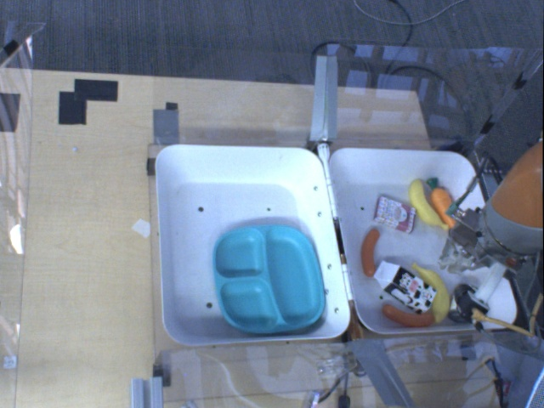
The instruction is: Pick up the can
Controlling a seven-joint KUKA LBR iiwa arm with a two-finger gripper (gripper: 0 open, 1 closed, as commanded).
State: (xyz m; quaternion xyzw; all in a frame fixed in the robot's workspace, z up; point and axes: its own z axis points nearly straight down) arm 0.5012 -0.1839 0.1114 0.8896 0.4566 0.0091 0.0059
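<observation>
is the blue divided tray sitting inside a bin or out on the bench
Inside. The blue divided tray lies flat on the floor of the left white bin, within its walls.

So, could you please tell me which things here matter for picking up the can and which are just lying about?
For the job: the red-and-white can, as best I can tell; the gripper over the right bin.

Lying about: bananas, carrot, sausages, cow-print carton, blue tray in the left bin.
</observation>
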